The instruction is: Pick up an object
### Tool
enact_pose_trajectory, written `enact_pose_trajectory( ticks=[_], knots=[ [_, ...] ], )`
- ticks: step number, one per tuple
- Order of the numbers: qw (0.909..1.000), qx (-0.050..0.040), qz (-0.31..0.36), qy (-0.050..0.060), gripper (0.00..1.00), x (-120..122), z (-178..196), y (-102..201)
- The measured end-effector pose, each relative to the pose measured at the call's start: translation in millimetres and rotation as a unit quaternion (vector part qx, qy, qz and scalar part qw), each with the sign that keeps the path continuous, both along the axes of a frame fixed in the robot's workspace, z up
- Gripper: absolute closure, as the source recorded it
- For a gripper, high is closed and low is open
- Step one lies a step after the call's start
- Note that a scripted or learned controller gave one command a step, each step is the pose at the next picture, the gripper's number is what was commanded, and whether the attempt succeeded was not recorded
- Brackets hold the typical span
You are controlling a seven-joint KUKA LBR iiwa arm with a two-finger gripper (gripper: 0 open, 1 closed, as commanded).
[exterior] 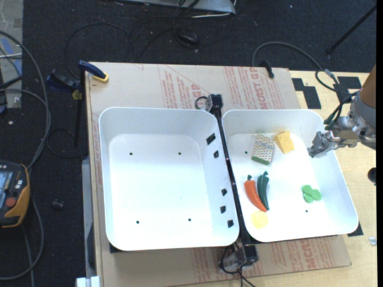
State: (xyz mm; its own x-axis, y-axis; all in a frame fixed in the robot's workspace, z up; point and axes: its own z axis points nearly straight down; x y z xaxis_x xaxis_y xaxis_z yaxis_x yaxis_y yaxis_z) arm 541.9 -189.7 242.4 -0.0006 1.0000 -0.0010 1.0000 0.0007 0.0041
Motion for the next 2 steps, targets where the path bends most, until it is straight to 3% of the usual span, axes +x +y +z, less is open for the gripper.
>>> enact_pose_trajectory(
  ticks=[2],
  knots=[
    [1.0000, 0.0010, 0.002, 0.002, 1.00, -3, -20, 108]
  ],
)
